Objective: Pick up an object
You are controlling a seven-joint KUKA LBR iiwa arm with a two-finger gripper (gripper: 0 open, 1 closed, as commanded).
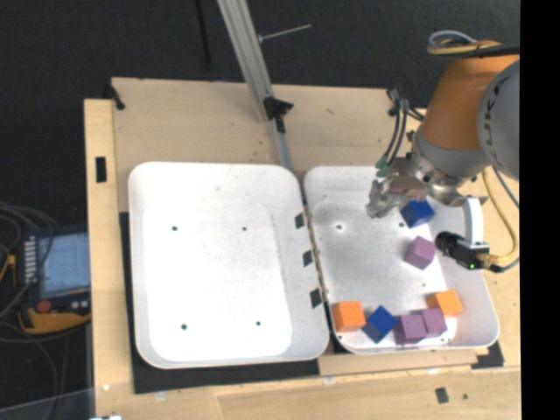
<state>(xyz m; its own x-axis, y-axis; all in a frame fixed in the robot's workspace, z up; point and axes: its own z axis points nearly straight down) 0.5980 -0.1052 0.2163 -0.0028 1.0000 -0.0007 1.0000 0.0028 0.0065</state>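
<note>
My gripper [385,198] hangs over the upper part of the right bin [350,252], reaching in from the right. A blue cube [417,213] lies just to its right, close beside the fingers. A purple cube [421,253] sits lower in the bin's middle right. Along the bin's front edge lie an orange cube [349,315], a blue cube [380,323], two purple cubes [423,325] side by side and an orange cube [449,303].
The left bin [214,261] stands beside the right one on the wooden bench. A slanted metal pole [254,59] rises behind the bins. A teach pendant [52,274] lies off the bench at far left.
</note>
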